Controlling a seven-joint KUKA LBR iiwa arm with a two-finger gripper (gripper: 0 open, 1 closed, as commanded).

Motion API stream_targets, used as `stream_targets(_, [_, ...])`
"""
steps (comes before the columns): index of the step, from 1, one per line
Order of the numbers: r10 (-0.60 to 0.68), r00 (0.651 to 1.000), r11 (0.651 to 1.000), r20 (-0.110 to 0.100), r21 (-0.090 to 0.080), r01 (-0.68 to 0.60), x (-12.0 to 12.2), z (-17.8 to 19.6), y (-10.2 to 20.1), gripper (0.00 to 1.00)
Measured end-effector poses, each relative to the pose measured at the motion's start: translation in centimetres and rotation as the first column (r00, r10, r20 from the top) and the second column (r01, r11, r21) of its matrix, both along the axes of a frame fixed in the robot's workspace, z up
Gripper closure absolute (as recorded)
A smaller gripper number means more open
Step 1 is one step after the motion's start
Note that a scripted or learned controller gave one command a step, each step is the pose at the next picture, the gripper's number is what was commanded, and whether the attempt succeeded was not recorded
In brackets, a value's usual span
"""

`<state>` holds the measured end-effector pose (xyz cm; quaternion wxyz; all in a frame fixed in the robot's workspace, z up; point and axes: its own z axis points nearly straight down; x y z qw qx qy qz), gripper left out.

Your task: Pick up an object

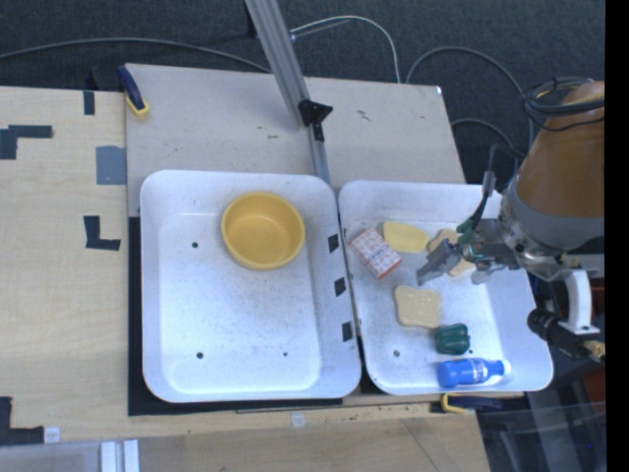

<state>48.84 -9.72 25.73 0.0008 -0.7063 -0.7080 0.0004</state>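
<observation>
The right bin (521,362) holds several items: a red-and-white checked box (375,252), a pale yellow wedge (405,236), a tan bread-like slice (418,307), a dark green piece (452,339) and a blue bottle (470,371) lying on its side. My gripper (457,266) is low over the bin's right middle. It is open, with one finger (433,266) to the left and the other to the right of a small tan object (459,265). Most of that object is hidden by the wrist, and nothing looks clamped.
A yellow bowl (262,229) sits in the upper part of the left bin (167,293). A grey pole (280,42) slants down to the divide between the bins. Cables (373,28) lie behind the bench. The arm's orange-banded body (560,180) overhangs the right bin's edge.
</observation>
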Motion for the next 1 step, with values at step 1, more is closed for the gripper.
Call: stream_targets(1, [0.000,1.000,1.000,0.000,0.000,0.000,0.00,0.01,-0.01,0.00])
